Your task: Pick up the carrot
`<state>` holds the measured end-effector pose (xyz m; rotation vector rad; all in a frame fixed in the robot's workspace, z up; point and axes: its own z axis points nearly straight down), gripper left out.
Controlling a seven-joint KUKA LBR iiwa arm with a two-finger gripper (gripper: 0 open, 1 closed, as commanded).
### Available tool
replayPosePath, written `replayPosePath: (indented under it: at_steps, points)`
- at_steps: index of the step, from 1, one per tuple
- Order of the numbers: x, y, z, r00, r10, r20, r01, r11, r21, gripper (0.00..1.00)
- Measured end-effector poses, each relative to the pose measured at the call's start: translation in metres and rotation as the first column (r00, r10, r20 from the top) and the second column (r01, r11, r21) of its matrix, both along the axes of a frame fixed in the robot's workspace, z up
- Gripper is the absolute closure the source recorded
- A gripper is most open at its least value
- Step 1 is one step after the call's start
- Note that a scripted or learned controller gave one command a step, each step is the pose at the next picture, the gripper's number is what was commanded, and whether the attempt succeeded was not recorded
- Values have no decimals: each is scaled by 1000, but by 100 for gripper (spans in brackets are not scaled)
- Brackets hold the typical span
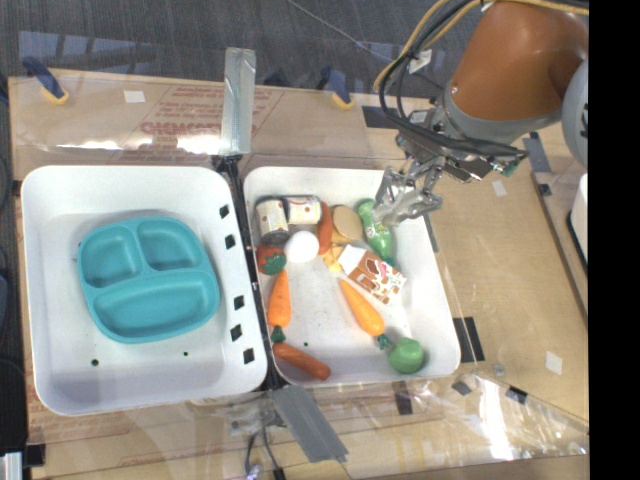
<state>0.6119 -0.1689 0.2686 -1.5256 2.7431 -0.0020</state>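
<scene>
Camera view, looking down at a slant.

Table (pixel 520 298): flat tan surface under clear, glossy plastic sheeting, with grey tape strips at the bin edges.

Left bin (pixel 50 268): shallow, white, rounded corners, smooth plastic. Contains one teal divided plate (pixel 148 278), matte, with three compartments, lying flat near the bin's middle.

Right bin (pixel 440 308): same make, touching the left bin along the centre seam. Contents, all toy food with a smooth moulded look:
- Carrot (pixel 279 303): orange, tapered, lying along the left wall, green stub at the near end.
- Second carrot (pixel 364 310): orange, lying at a slant at the bin's middle, just beside a printed carton.
- Printed carton (pixel 372 274): small, white and red-brown, tilted.
- Red sausage-shaped piece (pixel 301 363): at the near wall.
- Green round fruit (pixel 406 355): near right corner.
- White egg (pixel 301 247): rounded, among the far cluster.
- Tin can (pixel 271 219): cylindrical, far left.
- Green bottle-shaped piece (pixel 378 234): directly under the claw.

Arm: grey, with a wide orange band (pixel 520 53) and looped black cables, over the bin's far right corner.

Claw (pixel 403 204): metal fingers pointing down over the far right of the right bin, well apart from both carrots; whether open or closed, cannot tell.
</scene>
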Motion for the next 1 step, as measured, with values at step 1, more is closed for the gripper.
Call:
replayPosePath:
  at_steps: [1]
  points:
    - [46, -14, -17, 980, 199, -1, -199, 980, 1, 100]
